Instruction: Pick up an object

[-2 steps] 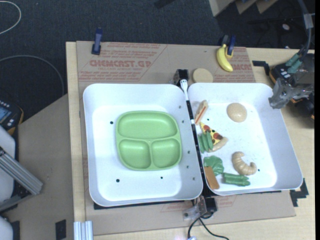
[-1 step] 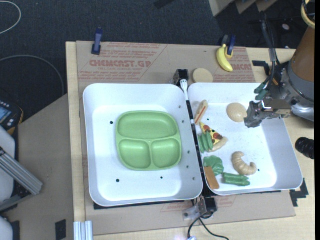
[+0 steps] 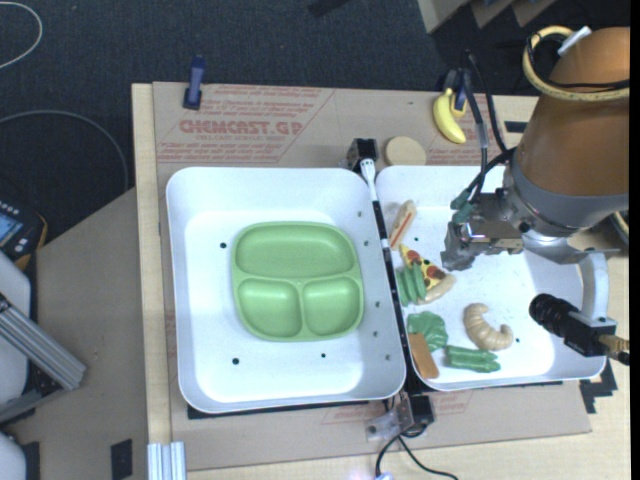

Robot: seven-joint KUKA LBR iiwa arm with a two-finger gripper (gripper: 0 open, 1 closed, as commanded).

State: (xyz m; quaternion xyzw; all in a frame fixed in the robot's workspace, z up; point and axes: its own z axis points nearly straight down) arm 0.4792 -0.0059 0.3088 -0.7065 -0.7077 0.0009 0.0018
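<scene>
**Tool poised over the toy food in the right bin**

The right bin (image 3: 560,363) holds a scatter of toy food, and it serves as the landmark here. Along its left wall lie a hot dog (image 3: 402,223) near the far end, then a pizza slice (image 3: 434,278) beside some green bean pods (image 3: 410,284), then a leafy green piece (image 3: 428,324) and an orange carrot stick (image 3: 421,353) toward the near corner. A croissant (image 3: 486,328) sits near the bin's middle at the front, with a green pepper-like piece (image 3: 470,359) just in front of it.

The tool (image 3: 458,248) hangs above the bin's centre-left, just right of the pizza slice and beyond the croissant. Whether its fingers are spread or closed cannot be told from this angle, and nothing can be seen held between them. The grey arm with its orange band (image 3: 580,118) rises over the bin's far right side.

Left of this bin, touching it, is the left bin (image 3: 190,298) carrying a green divided plate (image 3: 297,278). Beyond the right bin's far edge, a banana (image 3: 449,116) and a round tan disc (image 3: 405,151) rest on the surface (image 3: 250,118).
</scene>
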